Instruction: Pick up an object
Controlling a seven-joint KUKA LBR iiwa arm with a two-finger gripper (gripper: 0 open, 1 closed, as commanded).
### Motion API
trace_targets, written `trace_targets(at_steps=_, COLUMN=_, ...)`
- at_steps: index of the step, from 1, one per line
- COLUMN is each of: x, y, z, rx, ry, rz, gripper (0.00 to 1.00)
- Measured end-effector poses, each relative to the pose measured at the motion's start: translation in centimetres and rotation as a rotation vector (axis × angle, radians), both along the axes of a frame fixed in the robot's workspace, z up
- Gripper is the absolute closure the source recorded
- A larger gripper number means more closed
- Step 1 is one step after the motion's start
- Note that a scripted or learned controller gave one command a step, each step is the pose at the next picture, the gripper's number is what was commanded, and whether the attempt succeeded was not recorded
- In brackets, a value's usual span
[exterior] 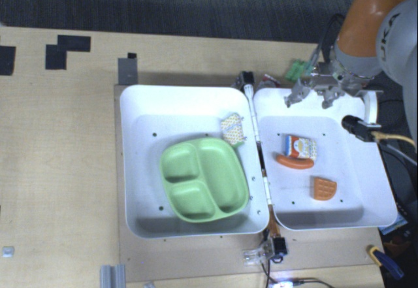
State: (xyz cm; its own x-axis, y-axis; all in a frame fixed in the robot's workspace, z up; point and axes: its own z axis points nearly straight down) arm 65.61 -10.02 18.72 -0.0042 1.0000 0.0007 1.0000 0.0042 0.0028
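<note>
Hovering over the far rim of the right bin [375, 169], the gripper [308, 98] sits at the end of the grey arm [392, 25] with its orange band. Two fingers visible, spread apart, tips pointing down toward the bin's back edge; nothing between them.

Right bin contents: small carton [300, 147], blue and white with a red patch, lying near the middle; a hot dog sausage [295, 162], orange-red, touching the carton's near side; an orange waffle-textured piece [324, 188] near the front, apart from the other two. All three lie on the bin floor, well clear of the gripper.

Left bin [140, 149]: green divided tray [204, 179] with three compartments, tilted at an angle, taking up most of the floor. A small patterned yellowish-white item [232, 128] lies just beyond the tray's far right corner, close to the wall between the bins; can't tell what it is.

Green object [298, 71] on the bench behind the right bin, next to the gripper, partly hidden.
</note>
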Motion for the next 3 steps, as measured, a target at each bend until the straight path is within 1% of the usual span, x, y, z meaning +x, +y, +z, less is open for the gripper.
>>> trace_targets(at_steps=1, x=-5.5, y=0.0, z=-9.0, rx=-0.003, ry=-0.01, rz=0.0, gripper=0.0)
trace_targets(at_steps=2, x=-10.2, y=0.8, z=-9.7, rx=-0.008, ry=-0.019, rz=-0.003, gripper=0.0)
trace_targets(at_steps=3, x=-6.5, y=1.6, z=-9.7, rx=-0.004, ry=-0.013, rz=-0.001, gripper=0.0)
